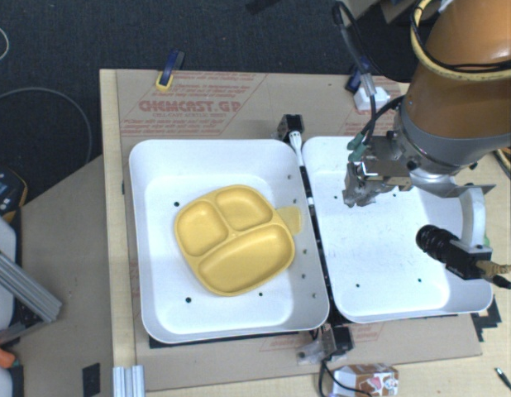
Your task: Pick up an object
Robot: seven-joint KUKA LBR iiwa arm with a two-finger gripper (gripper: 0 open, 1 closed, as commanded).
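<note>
Resting flat in the left bin (pixel 148 246): a yellow divided plate (pixel 233 239), three compartments, two small ones toward the far side and one large one toward the near side, with a small tab (pixel 289 218) sticking out on its right toward the divider between the bins. Probably light, stiff moulded plastic, smooth and likely slippery, not fragile; broad and shallow, so too wide to span across the body. Best taken at the raised outer rim or one of the ridges between compartments, or possibly at the tab. Long axis running diagonally, from upper left to lower right in the camera view, tilted off the bin's walls. Further right, over the far-left part of the right bin (pixel 388 296), well apart from the plate: the tool (pixel 365 190), hanging below the grey and orange arm (pixel 462 64), carrying nothing visible; fingers' opening impossible to tell from this angle.
</note>
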